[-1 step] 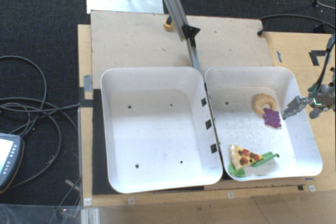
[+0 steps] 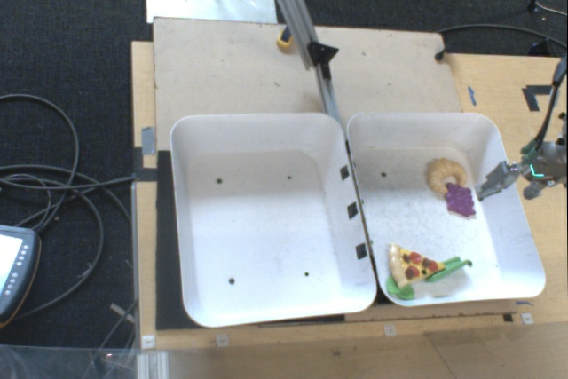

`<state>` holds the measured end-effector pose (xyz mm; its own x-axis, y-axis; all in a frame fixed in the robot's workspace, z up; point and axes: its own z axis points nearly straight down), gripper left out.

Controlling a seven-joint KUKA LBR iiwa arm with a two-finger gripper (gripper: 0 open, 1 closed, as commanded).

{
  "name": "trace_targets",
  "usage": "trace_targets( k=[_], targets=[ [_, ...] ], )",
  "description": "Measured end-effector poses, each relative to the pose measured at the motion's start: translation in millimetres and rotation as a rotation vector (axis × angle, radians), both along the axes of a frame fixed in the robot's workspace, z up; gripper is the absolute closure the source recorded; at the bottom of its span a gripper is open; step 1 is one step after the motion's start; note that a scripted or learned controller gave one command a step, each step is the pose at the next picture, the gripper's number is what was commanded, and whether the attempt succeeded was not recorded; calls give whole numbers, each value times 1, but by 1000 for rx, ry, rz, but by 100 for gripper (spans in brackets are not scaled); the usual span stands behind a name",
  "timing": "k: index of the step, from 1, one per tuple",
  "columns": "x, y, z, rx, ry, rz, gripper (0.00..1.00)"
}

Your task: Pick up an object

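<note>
Dark carpet surrounds the worktop (image 2: pixel 231 67), a pale board carrying two shallow white bins side by side. We see cables looping over the floor at left, beside the corner of a tablet (image 2: pixel 13 266), and a grey metal pole (image 2: pixel 293 0) slanting down from the top of the frame toward the seam between the bins.

The left bin (image 2: pixel 182 191) shows us a bare white floor with a few small dark holes. The right bin (image 2: pixel 506 280) holds four things. A tan doughnut (image 2: pixel 441 170) lies toward the far right part, with a purple toy (image 2: pixel 460 201) touching its near side. Toward the near edge we find a pizza slice (image 2: pixel 413 262), and a green toy (image 2: pixel 439 272) lying against it, reaching right.

The gripper (image 2: pixel 493 183) comes in from the right edge over the right bin's rim, just beside the purple toy and apart from it. At this size we cannot tell whether its fingers are apart or together, and we see nothing held between them.
</note>
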<state>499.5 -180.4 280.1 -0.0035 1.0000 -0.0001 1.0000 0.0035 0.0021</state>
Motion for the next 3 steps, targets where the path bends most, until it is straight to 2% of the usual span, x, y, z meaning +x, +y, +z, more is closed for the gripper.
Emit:
trace_targets(
  k=[1,2,3],
  targets=[
    [-8,2,-57,1,4,-3,0],
    [-4,11,-105,2,5,-3,0],
    [-3,1,-154,2,5,-4,0]
  ],
)
